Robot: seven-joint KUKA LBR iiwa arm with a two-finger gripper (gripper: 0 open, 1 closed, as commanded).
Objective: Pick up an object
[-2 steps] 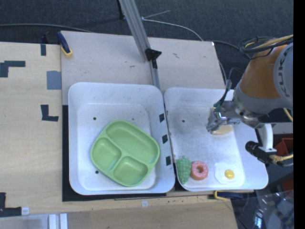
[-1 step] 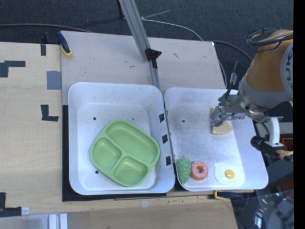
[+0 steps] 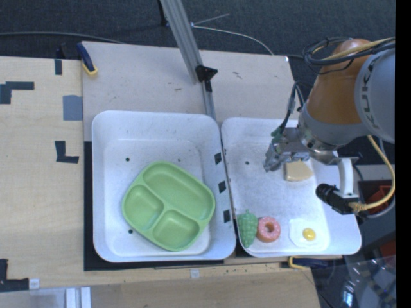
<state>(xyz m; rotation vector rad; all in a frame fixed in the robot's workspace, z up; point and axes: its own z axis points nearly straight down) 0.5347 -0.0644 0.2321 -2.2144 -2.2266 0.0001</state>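
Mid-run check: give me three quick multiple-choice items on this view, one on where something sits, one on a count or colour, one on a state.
1. Where does the green divided plate lie?
A. left bin
B. right bin
C. on the bench outside the bins

2. How many compartments does the plate have?
A. two
B. three
C. five

3. How does the pink donut lie?
A. lifted off the floor
B. flat on the right bin's floor
C. stacked on the plate

Answers: 1 A, it rests inside the left bin. 2 B, ridges split it into three wells. 3 B, it lies flat near the front wall of the right bin, beside a green toy.
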